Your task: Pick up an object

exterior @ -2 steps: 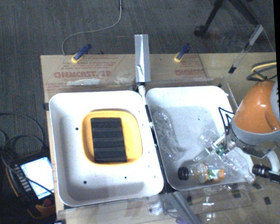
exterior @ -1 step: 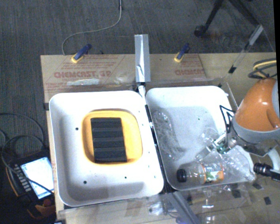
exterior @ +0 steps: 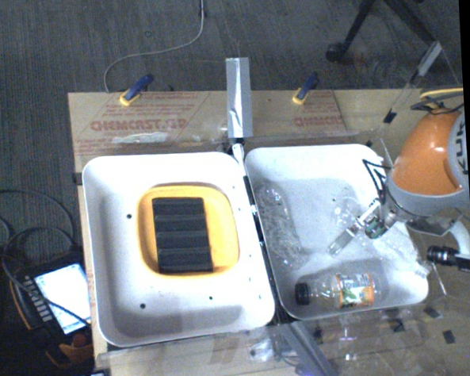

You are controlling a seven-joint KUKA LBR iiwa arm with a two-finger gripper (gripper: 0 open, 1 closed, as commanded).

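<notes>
A clear plastic bottle (exterior: 338, 290) with a dark cap and an orange-green label lies on its side along the near wall of the right bin (exterior: 313, 166). A crumpled clear plastic piece (exterior: 271, 213) rests by that bin's left wall. In the left bin (exterior: 110, 230) lies a yellow rounded block with a black ribbed top (exterior: 187, 229). My gripper (exterior: 338, 243) reaches in from the right and hangs low over the middle of the right bin, just above and behind the bottle, apart from it.
The arm's orange band (exterior: 424, 164) stands over the right bin's right edge. A grey post (exterior: 238, 103) rises behind the wall between the bins. Two clamps (exterior: 136, 88) hold the board at the back. A tablet (exterior: 55, 291) lies on the floor at left.
</notes>
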